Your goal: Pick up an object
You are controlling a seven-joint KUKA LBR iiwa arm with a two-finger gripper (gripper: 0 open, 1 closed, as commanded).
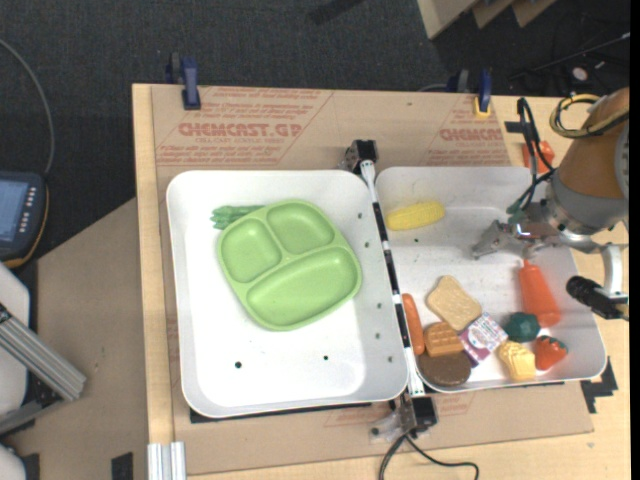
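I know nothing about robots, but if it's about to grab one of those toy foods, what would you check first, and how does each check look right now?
1. Tool over the right bin, where the food lies: ok.
2. Tool carrying nothing: ok, no item sits between its fingers.
3. A target standing apart: ok, the yellow corn lies alone near the far wall.
4. Orange carrot free to lift: cannot tell, the arm hangs close beside it.
5. Pile at the near edge easy to separate: not ok, the cracker, cookie and others touch.
6. Green plate out of the way: ok, it sits in the left bin.
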